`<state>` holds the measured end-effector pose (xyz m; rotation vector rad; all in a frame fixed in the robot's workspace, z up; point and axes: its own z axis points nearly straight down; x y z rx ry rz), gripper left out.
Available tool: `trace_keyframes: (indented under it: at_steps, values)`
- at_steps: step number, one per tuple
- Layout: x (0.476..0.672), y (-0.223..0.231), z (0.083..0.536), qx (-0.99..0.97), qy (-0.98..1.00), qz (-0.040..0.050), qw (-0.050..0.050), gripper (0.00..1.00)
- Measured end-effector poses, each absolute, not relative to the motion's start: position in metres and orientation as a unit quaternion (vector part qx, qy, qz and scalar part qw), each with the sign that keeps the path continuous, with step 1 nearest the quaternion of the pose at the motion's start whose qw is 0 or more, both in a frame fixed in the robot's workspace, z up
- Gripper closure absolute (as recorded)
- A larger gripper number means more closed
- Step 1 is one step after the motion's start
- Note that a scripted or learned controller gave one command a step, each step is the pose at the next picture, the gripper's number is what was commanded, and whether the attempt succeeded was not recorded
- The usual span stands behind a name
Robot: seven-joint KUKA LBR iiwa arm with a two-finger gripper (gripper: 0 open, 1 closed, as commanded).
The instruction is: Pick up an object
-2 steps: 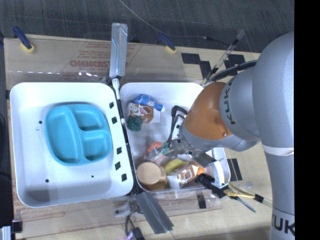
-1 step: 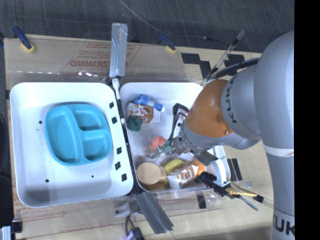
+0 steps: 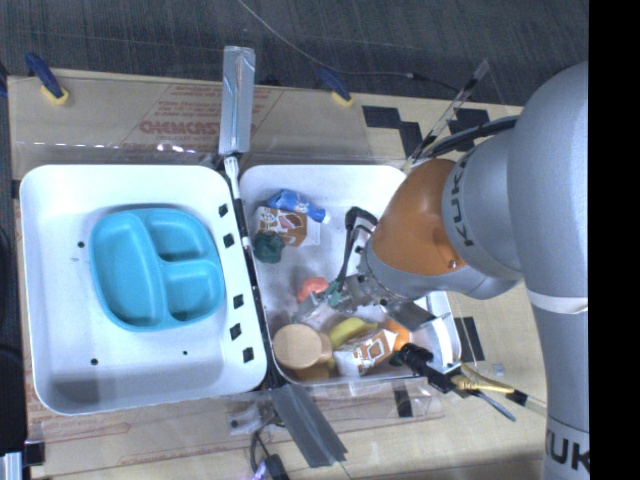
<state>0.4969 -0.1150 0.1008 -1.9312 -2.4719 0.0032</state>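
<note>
A dark ribbed floor surrounds my bench, whose brown board top (image 3: 190, 108) carries red print and blue clamps at its back edge. Two glossy white bins sit side by side. The left bin (image 3: 50, 268) holds a smooth blue compartment tray (image 3: 155, 266). My arm (image 3: 520, 208) reaches over the right bin (image 3: 330, 183), and my gripper (image 3: 345, 290) hangs low among the clutter; I cannot tell its state. Beneath and around it lie a crinkled blue-and-brown packet (image 3: 287, 215), a dark green ball (image 3: 268, 249), a small orange piece (image 3: 313, 290), a yellow banana (image 3: 350, 330), a round tan wooden disc (image 3: 300, 349) and a brown-labelled packet (image 3: 375, 351).
</note>
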Motion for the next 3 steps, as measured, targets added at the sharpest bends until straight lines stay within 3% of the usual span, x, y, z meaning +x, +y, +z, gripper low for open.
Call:
trace_keyframes:
  at_steps: [1,2,3]
  values:
    - [0.497,-0.115,0.110,-0.613,-0.790,0.0013,0.003,1.00]
    - [0.628,-0.076,0.195,-0.669,-0.743,-0.0019,-0.002,1.00]
    - [0.602,0.016,0.191,-0.692,-0.722,0.0007,0.003,1.00]
